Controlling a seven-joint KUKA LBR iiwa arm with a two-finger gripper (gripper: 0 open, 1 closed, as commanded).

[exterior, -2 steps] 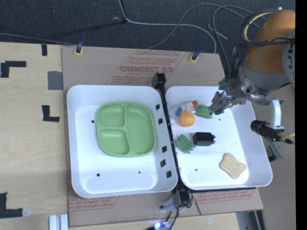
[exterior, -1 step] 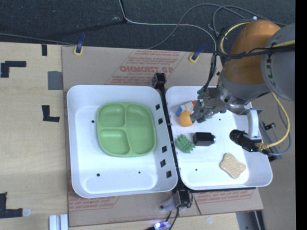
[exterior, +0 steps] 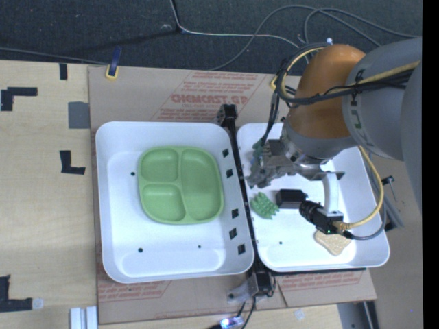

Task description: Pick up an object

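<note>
A small green spiky object (exterior: 264,205) lies in the right bin (exterior: 357,258) near its left wall. A tan, flat object (exterior: 333,242) rests toward the bin's front right corner. My gripper (exterior: 261,172) hangs low over the left part of the right bin, just above and behind the green spiky object, close to the divider between the bins. The grey arm with its orange band (exterior: 329,81) covers the back of this bin. A white curved piece (exterior: 332,187) shows under the wrist.
The left bin (exterior: 116,252) holds a green sectioned plate (exterior: 181,184) in its middle. Black clips (exterior: 233,214) line the wall between the bins. A yellow cable and black connector (exterior: 319,215) dangle from the arm over the right bin.
</note>
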